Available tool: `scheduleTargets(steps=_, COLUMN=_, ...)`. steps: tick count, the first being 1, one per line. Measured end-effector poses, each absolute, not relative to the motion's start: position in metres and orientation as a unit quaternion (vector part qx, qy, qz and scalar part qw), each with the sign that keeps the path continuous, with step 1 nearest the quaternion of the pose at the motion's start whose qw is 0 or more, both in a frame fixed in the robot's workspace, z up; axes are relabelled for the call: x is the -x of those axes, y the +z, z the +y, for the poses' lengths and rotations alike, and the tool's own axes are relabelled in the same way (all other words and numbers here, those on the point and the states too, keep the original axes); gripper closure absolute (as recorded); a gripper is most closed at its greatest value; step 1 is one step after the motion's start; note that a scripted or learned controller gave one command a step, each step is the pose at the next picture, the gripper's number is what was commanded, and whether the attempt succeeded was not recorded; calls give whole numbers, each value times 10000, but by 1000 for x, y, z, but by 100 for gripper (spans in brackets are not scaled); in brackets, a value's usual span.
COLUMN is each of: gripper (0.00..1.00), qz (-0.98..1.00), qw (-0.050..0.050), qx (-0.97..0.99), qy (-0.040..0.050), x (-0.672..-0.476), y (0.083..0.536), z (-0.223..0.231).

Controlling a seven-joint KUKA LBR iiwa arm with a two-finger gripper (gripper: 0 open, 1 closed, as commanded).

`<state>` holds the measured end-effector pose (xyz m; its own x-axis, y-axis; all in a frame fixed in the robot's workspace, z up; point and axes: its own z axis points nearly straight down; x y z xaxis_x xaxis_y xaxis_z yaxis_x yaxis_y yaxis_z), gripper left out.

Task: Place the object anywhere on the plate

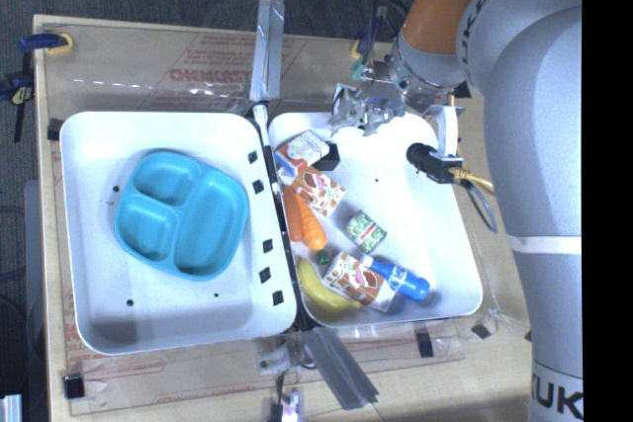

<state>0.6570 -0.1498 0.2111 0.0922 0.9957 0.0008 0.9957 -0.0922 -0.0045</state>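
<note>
White plastic forms both bins. The arm (514, 114), grey with an orange band, is the largest item and enters from the right, bending over the far edge of the right bin (450, 232). The left bin (89, 212) holds one blue plate (183, 212) with three compartments, lying flat near the bin's centre with nothing on it. The right bin holds all the loose goods, crowded along its left and near sides: a small carton (302, 148) at the far left corner, a brown-and-white carton (321, 193) just nearer than it, an orange carrot (305, 220) beside the dividing wall, a green packet (366, 232) toward the middle, a banana (321, 292) at the near left, a second printed carton (354, 279) resting partly on the banana, and a blue bottle (401, 280) touching that carton. The carrot's long axis runs roughly parallel to the dividing wall, its thicker end nearer the camera's bottom edge. The bottle lies on its side, long axis slanting toward the near right corner. The gripper (364, 114) sits above the far rim of the right bin, near the small carton but apart from it; nothing is seen between its fingers, and how far they are spread cannot be told. The raised wall between the bins stands between the goods and the plate.
</note>
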Motion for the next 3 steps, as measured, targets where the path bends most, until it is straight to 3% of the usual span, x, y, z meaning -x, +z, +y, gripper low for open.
scheduleTargets(steps=2, gripper=100, qz=-7133, qw=22, qx=7008, qy=22, x=-652, y=191, z=-33)
scheduleTargets(steps=3, gripper=100, qz=-7564, qw=15, qx=6541, qy=17, x=-584, y=207, z=29)
